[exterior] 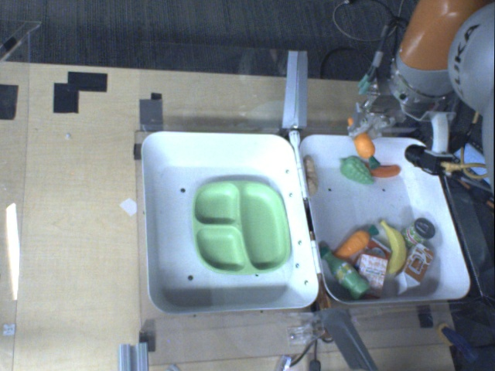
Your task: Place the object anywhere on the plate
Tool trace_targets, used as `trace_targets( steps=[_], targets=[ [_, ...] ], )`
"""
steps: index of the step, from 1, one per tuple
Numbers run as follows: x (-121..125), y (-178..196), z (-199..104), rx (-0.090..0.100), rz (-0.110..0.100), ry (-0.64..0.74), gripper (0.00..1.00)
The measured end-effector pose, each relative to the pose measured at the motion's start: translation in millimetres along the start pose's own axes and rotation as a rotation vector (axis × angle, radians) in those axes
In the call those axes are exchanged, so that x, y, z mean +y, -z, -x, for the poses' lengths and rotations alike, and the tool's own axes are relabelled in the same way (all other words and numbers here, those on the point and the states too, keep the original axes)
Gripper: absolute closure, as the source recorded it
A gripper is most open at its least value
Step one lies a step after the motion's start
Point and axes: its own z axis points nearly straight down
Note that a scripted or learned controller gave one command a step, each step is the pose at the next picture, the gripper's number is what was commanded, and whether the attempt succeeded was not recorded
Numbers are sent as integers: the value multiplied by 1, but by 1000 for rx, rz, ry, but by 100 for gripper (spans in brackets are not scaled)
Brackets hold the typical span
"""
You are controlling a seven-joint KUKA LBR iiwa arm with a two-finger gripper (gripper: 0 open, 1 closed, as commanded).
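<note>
Here the arm (pixel 445 33) reaches in over the far corner of the right bin (pixel 448 238), with the claw (pixel 370 118) hanging just above a small orange piece (pixel 363 146) near that bin's back wall. The claw looks to sit directly over the orange piece, perhaps touching its top, but I cannot tell whether it is spread, closed or gripping anything, since the metal blurs against the bin rim at this slant.

The orange piece lies just beside a green bumpy toy (pixel 356 170) and a small carrot (pixel 385 171); these three sit apart from the main heap, which probably makes this corner the easier place to pick from. The heap itself crowds the near end of the bin: a banana (pixel 394 247), a larger carrot (pixel 353 243), a green bottle (pixel 346 277), some printed packets (pixel 374 267) and a small jar (pixel 423 229), all leaning on one another.

The green plate (pixel 240 224) rests in the middle of the left bin (pixel 166 176), flat and with its three compartments bare, so anything lowered over it should land well inside. Judging by this, the task is at the picking step, and the carry across the divider between the bins is not yet done
</note>
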Motion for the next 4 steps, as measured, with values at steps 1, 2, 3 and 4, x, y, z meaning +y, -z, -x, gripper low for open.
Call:
trace_targets(
  steps=[1,2,3,4],
  targets=[
    [-51,-53,-59,2,-2,85,100],
    [-45,-24,-87,2,-2,-103,100],
    [-91,-27,-163,3,-3,-163,100],
    [-106,-53,-175,3,-5,-276,100]
  ],
)
